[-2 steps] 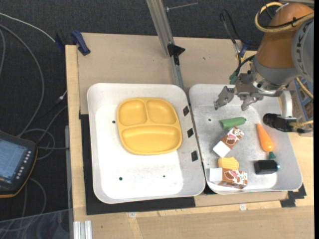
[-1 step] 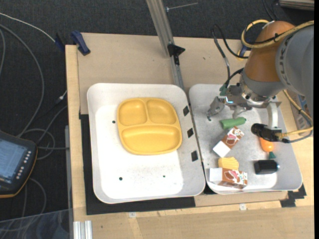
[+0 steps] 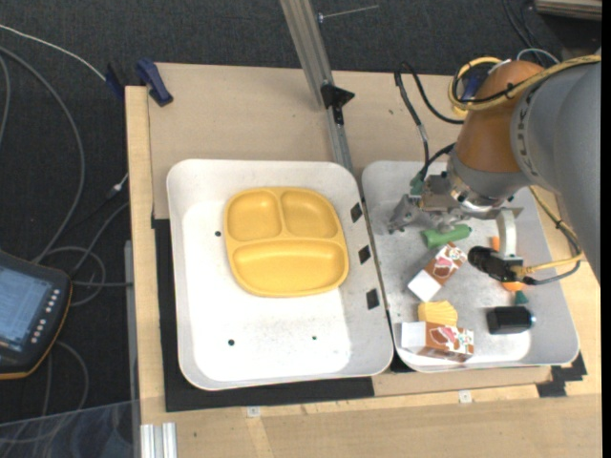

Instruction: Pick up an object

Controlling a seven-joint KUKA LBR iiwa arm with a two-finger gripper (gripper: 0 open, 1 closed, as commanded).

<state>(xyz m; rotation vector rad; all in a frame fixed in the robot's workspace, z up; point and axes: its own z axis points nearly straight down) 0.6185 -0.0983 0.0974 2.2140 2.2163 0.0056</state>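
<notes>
My gripper (image 3: 412, 214) is down low over the upper part of the right bin (image 3: 554, 337), under the grey arm with the orange band. A green object (image 3: 451, 233) lies right beside it, toward the bin's middle. Below that are a small brown and white box (image 3: 446, 260), a white cube (image 3: 423, 285), a yellow ridged piece (image 3: 437, 312) and a red and white carton (image 3: 447, 340). A black block (image 3: 509, 320) lies at the bin's lower right. I cannot see anything held.
The left bin (image 3: 205, 337) holds a yellow divided plate (image 3: 284, 241) in its upper half. A metal pole (image 3: 310, 41) rises from behind the gap between the bins. Cables trail over the bench's far right.
</notes>
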